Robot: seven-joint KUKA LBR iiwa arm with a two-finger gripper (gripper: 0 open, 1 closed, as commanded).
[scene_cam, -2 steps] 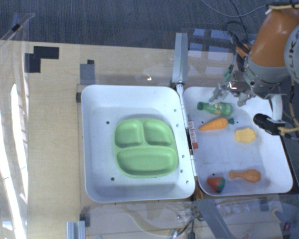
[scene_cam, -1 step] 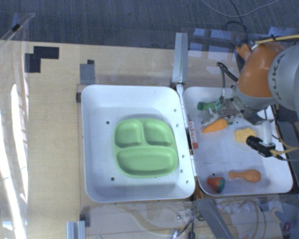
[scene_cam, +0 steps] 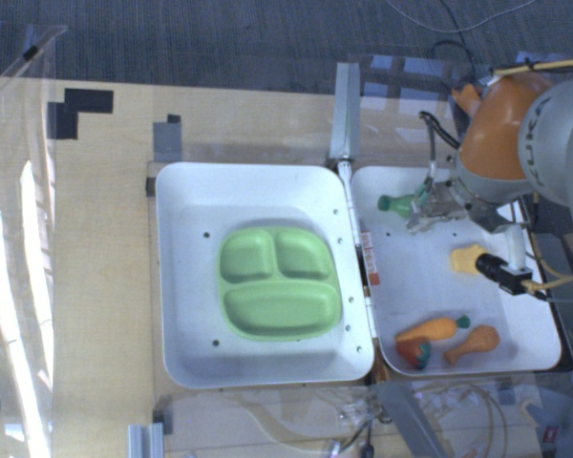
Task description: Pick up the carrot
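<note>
Two bins on table (scene_cam: 95,256). Carrot (scene_cam: 430,330) lies untouched at near edge of right bin (scene_cam: 544,351), beside drumstick-shaped toy (scene_cam: 473,343). Pincer (scene_cam: 432,208) hovers at far side, near green item (scene_cam: 393,202); grip state not discernible. Pick not yet begun. No legible writing.

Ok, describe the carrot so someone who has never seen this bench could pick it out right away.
Look in the right-hand white bin, the one without the green divided plate, along its near edge. The carrot lies there on its side: orange, tapered, with a small green tip. The brown drumstick-shaped toy to its right has no green, and the red piece touching it is rounder.
</note>
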